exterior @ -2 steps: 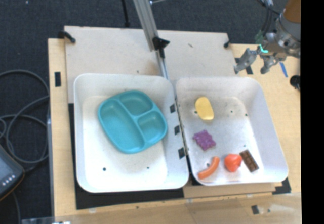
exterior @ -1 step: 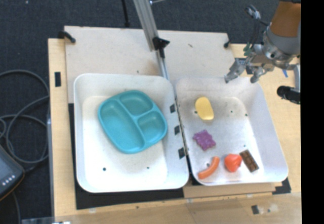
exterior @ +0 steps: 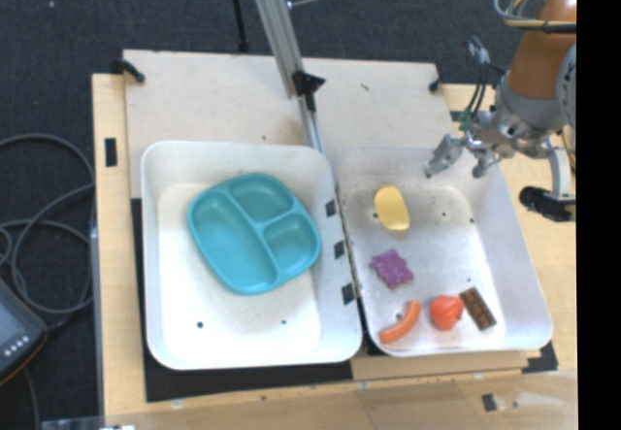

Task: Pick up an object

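Note:
The right bin (exterior: 505, 224) holds a yellow lump (exterior: 392, 208) near its back left, a purple piece (exterior: 392, 269) in the middle, and along its front an orange carrot shape (exterior: 401, 321), a red-orange round piece (exterior: 445, 313) and a brown bar (exterior: 477, 309). My gripper (exterior: 458, 157) hangs over the bin's back right edge, well right of the yellow lump. Its two fingers are spread apart with nothing between them.
The left bin (exterior: 165, 253) carries a teal divided plate (exterior: 254, 232). A slanted metal pole (exterior: 277, 20) rises from behind the bins. Cables lie on the dark floor to the left. The grey arm with its orange band (exterior: 539, 59) stands at the right.

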Robot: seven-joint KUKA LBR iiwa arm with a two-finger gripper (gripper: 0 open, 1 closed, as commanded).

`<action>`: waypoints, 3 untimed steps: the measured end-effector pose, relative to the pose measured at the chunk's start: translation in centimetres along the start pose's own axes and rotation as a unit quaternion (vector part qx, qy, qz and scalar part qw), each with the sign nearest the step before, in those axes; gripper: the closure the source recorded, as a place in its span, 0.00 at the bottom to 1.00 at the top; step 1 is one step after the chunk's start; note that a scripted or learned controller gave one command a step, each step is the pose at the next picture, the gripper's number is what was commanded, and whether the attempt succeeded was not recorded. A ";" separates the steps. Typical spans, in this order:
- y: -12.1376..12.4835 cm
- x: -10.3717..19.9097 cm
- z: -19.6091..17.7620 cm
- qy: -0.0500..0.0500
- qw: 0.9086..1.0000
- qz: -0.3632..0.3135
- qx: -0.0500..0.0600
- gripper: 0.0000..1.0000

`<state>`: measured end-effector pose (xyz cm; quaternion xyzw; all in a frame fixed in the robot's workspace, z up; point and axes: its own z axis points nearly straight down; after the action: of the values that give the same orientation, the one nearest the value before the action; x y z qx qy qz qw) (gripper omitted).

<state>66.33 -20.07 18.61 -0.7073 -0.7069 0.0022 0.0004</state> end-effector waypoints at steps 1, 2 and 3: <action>0.0 -1.2 5.2 0.000 1.000 0.000 0.000 0.00; 0.2 -1.3 3.6 -0.002 1.000 -0.001 -0.005 1.00; 0.2 -1.5 -3.0 0.000 1.000 0.000 -0.006 1.00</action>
<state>66.58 -21.55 21.65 -0.7070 -0.7072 -0.0020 -0.0043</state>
